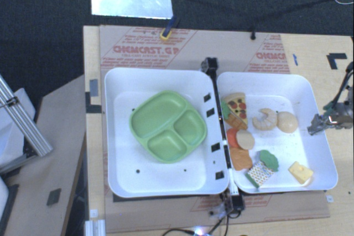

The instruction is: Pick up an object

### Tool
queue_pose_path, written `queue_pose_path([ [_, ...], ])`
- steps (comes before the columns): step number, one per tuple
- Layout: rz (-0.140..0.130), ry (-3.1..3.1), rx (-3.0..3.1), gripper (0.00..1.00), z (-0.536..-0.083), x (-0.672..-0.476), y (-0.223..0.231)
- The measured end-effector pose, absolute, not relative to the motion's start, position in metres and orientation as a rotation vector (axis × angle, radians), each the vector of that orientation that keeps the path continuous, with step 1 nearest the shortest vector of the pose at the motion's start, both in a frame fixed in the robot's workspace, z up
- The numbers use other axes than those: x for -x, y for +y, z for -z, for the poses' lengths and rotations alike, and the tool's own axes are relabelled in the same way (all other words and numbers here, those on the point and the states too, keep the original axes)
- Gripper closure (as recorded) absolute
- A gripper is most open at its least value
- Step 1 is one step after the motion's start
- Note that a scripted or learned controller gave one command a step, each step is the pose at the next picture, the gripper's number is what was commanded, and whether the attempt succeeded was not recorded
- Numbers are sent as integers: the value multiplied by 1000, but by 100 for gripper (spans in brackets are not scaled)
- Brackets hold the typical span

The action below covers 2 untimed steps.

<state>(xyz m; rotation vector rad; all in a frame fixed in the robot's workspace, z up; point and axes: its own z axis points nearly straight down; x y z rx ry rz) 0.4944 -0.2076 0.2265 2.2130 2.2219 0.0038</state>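
**Gripper at the right rim, toy food waiting in the right bin**

I see the gripper at the right edge of the right bin, low over the rim. It is small and blurred, and I cannot tell its state. Nearest to it lie a round bun and a bitten pastry. Further left is a pizza slice. A cheese wedge sits near the front right corner. The left bin holds a green divided plate.
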Motion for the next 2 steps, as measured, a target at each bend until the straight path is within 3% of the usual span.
queue_pose_path([
  [2, -7, 2231, -2208, 100, -241, -578, -121],
])
